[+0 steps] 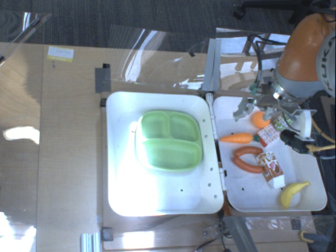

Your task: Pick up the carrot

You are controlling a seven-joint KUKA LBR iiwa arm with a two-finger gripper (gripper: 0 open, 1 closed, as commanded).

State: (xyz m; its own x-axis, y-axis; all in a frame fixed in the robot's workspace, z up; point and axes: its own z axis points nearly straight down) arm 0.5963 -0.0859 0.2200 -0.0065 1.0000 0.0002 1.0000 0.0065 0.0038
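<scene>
Yellow banana [293, 192] lies nearest the viewer, close to the right bin's [310, 206] front rim. Taking the carrot [237, 138] as landmark: it lies flat in the right bin, just inside the wall shared with the left bin [121, 193], bare white floor behind it. A curved red sausage [249, 159] sits just in front of it; a small carton [271, 168] lies beyond the sausage. A red-and-white packet [268, 135] touches its right end, and an orange fruit [259, 119] sits behind that. The gripper [247, 108] hangs above and behind the carrot, apart from it; whether its jaws are parted cannot be told. A green divided plate [169, 140] fills the left bin's middle, with clear floor around it.
</scene>
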